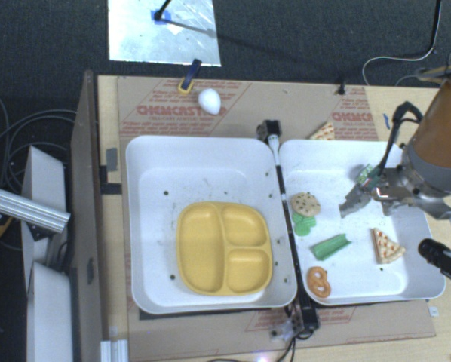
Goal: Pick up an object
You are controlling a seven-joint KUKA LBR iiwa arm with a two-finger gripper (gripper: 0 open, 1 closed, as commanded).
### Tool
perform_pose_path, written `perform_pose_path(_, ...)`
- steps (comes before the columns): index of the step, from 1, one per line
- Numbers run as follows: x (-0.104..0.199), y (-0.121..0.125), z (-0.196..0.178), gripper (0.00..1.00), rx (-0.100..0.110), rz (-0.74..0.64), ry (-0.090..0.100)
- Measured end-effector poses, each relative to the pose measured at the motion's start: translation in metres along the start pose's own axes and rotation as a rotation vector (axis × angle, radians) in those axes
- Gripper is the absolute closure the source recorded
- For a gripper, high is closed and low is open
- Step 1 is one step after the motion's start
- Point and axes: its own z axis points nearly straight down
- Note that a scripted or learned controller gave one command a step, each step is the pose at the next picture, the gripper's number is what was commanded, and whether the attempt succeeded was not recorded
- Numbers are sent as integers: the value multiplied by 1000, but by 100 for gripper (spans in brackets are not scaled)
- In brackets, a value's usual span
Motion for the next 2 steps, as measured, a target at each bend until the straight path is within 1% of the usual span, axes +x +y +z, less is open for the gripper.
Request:
perform_pose_path(1, -6, 5, 113, 0, 11, 3, 1)
perform_pose_path(2, 3, 3, 175, 0, -4, 2, -2)
